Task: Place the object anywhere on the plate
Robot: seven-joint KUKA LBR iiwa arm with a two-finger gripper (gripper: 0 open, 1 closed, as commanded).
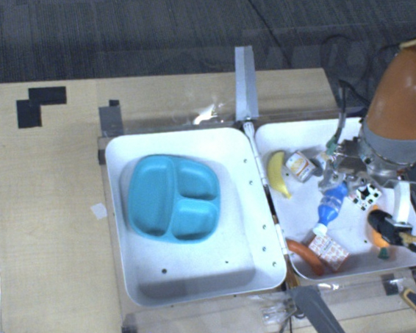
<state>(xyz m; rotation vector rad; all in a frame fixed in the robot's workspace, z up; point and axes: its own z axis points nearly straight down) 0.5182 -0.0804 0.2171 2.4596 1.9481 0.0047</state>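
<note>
Starting at the gripper (339, 169): it's over the middle of the right bin (299, 215), on the end of the grey arm with the orange band (405, 108) that comes in from the right. I honestly can't tell from this angle whether it's open or closed, and I can't see anything held in it. Right under and just left of it lies a blue bottle (331, 206), tilted on its side with its white cap pointing toward the near-left corner of the bin. It's the closest thing to the gripper, and its upper end is just about beneath it. It's pretty crowded around there. A small pale can (299, 166) sits just to the left of the gripper, and a banana (277, 174) lies beside that, along the bin's left wall. A little black-and-white spotted piece (367, 195) is on the gripper's right. Farther out, along the near edge, a red-and-white checkered packet (329, 251) sits next to the bottle cap, with an orange-red sausage-looking thing (305, 256) just beside it. An orange carrot-like item (379, 238) is over in the near-right corner. The blue divided plate (173, 197) is in the left bin (197, 278), toward its far-left part, well apart from all that clutter. Both bins sit side by side on the pale counter (53, 237).
</note>
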